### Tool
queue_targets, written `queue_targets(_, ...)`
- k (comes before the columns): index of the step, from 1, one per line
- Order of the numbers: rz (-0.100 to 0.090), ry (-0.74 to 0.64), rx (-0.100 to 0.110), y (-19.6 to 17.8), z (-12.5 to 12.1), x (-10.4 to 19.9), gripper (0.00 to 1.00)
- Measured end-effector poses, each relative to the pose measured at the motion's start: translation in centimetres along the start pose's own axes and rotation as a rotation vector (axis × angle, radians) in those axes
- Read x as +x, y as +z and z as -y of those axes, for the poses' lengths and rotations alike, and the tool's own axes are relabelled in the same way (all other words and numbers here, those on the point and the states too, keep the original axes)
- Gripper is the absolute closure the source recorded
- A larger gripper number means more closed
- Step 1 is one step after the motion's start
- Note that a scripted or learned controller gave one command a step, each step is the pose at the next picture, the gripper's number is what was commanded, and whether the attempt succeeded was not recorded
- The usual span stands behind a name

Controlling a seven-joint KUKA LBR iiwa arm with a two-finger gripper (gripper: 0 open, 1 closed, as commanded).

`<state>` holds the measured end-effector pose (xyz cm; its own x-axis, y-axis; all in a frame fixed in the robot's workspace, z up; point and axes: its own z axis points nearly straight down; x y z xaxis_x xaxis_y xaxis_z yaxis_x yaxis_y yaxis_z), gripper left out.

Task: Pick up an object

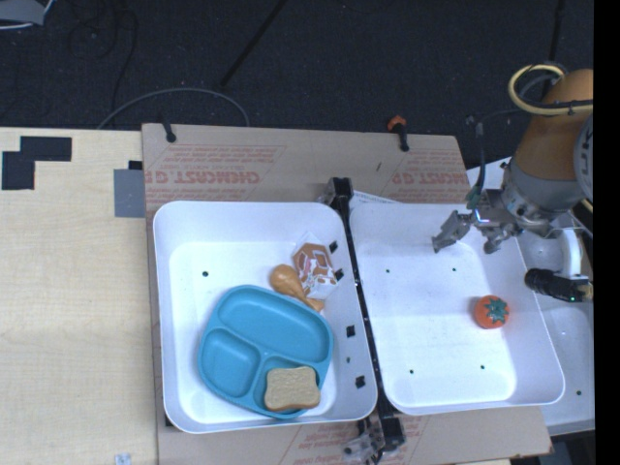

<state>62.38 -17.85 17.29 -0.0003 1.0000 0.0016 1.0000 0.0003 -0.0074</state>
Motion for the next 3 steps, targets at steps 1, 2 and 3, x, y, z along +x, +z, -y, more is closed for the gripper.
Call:
queue_targets(1,0.001,0.001,-0.001,4.3,0.2,-0.1,0.0)
queue_targets(2,0.0,0.001,-0.001,8.8,0.2,0.1,0.0)
queue_targets(3,0.001,0.002,-0.004,7.5,0.1,0.0,1.0)
